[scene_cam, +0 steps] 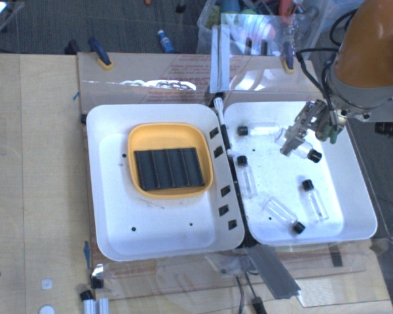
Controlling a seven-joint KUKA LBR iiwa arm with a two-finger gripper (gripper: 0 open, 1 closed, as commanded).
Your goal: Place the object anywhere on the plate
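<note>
Hanging over the upper right part of the right bin (pixel 360 205), my claw (pixel 289 146) pointed down and to the left, its grey fingers reaching toward the bin floor. I could not tell whether they were apart or together, and I saw nothing gripped between them. Just beside the tips lay a small clear vial with a black cap (pixel 309 154), close enough that I could not say if it touched. Above the claw rose the arm (pixel 373 44), its orange band bulking large at the top right. Other clear vials lay scattered across the same bin: one near the top left corner (pixel 254 131), one by the left wall (pixel 245 175), one at the right of the middle (pixel 312 200), and one toward the bottom (pixel 281 214). All of these objects sat in the right bin, well apart from the plate. That plate (pixel 170 135), yellow with a dark ribbed insert (pixel 169 168) lying in it, rested in the left bin (pixel 111 234), and no vial was on it.
</note>
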